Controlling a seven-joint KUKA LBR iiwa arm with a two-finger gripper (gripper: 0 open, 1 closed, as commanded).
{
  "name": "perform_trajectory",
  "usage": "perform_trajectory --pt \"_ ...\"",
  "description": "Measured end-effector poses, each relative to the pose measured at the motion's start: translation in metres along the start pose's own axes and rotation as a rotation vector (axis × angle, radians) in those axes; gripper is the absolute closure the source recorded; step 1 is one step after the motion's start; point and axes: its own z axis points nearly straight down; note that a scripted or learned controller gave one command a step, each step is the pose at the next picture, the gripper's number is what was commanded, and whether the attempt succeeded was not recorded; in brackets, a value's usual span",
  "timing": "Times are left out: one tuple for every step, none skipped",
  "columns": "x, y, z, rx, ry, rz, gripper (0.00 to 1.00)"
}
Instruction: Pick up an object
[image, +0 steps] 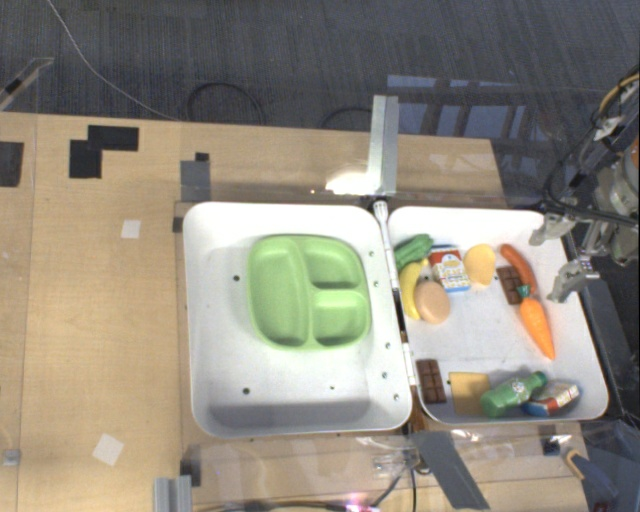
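Note:
My gripper (558, 255) hangs over the right rim of the right bin (590, 345), fingers spread open with nothing between them. Just left of it lie a red sausage (515, 264) and an orange carrot (537, 324), with a small brown chocolate piece (511, 289) beside them. Further left are a yellow lemon (481, 265), a small carton (451, 271), a beige egg-shaped piece (433, 302), a banana (408, 293) and a green vegetable (412, 247). Along the near edge sit a chocolate bar (430, 379), a tan slab (468, 384), a green bottle (512, 393) and a blue-red can (555, 400).
The left bin (215, 330) holds a green divided plate (308, 290). A metal post (383, 150) stands behind the seam between the bins. Cables and the arm's body crowd the upper right corner (600, 150).

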Motion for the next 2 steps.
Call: perform_trajectory --pt "-0.016 -0.021 0.1 -0.003 0.008 0.012 0.0" --pt "0.002 -0.022 0.183 0.002 -0.007 0.025 0.0"
